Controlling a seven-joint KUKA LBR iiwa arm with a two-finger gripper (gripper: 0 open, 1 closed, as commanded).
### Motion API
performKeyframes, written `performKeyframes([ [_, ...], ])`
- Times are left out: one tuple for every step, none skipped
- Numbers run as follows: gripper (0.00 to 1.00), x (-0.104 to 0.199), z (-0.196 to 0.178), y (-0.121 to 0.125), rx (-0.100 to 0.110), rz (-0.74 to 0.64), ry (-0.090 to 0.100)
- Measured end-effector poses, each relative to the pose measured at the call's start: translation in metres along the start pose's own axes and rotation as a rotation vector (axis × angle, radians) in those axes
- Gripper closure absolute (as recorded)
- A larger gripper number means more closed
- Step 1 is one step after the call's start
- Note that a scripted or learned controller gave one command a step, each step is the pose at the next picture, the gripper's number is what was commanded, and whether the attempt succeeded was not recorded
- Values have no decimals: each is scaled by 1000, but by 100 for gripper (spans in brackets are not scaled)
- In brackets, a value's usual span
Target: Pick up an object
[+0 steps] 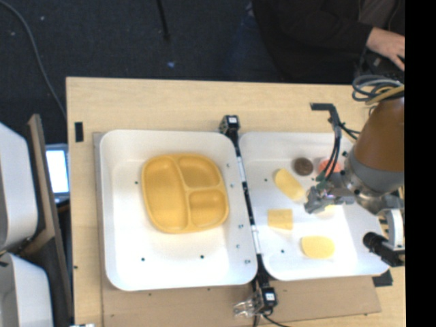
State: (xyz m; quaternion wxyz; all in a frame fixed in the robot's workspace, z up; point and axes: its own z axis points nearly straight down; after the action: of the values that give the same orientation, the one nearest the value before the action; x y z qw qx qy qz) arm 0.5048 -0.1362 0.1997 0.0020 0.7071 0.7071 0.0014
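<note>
Hanging low in the right bin with jaws (319, 201) too blurred to read as open or closed, nothing visibly held, and lying just beside them on the bin-divider side (long axis slanting): the oblong yellow piece (289, 184).

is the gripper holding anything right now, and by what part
Cannot be told. The gripper is low in the right bin, beside the yellow oblong piece, but no object is visible in it.

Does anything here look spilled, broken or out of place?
Nothing stands out. The yellow tray lies flat in the left bin, slightly turned. Three yellow pieces and a brown disc lie loose in the right bin.
</note>
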Motion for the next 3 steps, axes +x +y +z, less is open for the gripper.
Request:
performKeyframes([
  [100, 7, -52, -5, -1, -1, 0],
  [100, 65, -57, -7, 3, -5, 2],
  [100, 111, -44, -3, 5, -3, 1],
])
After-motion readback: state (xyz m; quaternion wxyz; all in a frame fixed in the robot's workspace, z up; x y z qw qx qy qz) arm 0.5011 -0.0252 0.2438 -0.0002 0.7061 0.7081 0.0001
